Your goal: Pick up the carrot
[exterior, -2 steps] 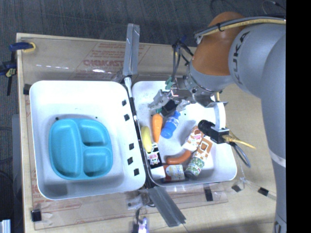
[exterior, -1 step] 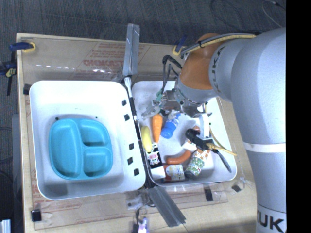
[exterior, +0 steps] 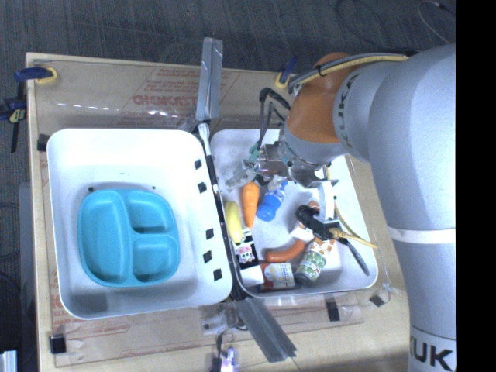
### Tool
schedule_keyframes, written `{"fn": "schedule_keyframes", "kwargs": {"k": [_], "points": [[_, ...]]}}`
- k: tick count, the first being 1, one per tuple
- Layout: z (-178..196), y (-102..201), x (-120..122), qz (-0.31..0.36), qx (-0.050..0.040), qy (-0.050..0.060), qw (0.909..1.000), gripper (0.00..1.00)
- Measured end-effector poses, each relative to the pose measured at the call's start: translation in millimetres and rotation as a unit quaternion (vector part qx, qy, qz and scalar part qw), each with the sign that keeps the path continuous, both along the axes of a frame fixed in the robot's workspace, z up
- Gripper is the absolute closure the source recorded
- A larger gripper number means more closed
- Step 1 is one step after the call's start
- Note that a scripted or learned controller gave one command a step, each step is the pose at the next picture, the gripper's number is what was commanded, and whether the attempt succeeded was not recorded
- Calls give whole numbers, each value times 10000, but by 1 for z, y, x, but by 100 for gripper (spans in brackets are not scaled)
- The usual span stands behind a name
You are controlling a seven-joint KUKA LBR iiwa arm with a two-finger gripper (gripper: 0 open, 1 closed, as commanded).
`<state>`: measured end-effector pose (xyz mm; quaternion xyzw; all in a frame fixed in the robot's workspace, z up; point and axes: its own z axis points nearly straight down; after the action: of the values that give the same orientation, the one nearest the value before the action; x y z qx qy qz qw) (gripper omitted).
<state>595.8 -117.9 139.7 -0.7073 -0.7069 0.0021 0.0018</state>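
Overhead view of the desk (exterior: 116, 84) with two white bins side by side.

**Writing.** The grey arm (exterior: 411, 153) bears the letters "KUK" (exterior: 434, 355) at the lower right, cut off by the frame edge. Red print (exterior: 167, 95) on the desk surface behind the left bin is too faint to read. The labels on the cans are too small to read.

**Containers.** The left bin (exterior: 62, 153) holds one turquoise divided tray (exterior: 128, 235), lying flat. The right bin (exterior: 229, 147) holds:
- the carrot (exterior: 249, 201), near the bin's left wall and lying roughly lengthwise;
- a yellow item (exterior: 232, 222) just beside the carrot on its left;
- a blue bottle (exterior: 270, 206) just beside the carrot on its right;
- a small black-and-white box (exterior: 246, 253) below the carrot;
- an orange-red sausage (exterior: 285, 251);
- a labelled can (exterior: 279, 273) on its side at the near wall;
- a green-and-white can (exterior: 312, 264) next to the labelled can.

**Tool.** The tool (exterior: 262, 169) sits low in the right bin, directly at the carrot's upper end. Whether it is spread or pressed together cannot be told, nor whether it touches the carrot.
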Motion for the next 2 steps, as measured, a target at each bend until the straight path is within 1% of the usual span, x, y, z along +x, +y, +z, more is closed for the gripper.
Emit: {"fn": "schedule_keyframes", "kwargs": {"k": [1,2], "points": [[-36,-23,34,188,-3,-109,9998,0],[-27,-23,33,206,-8,-97,9997,100]]}}
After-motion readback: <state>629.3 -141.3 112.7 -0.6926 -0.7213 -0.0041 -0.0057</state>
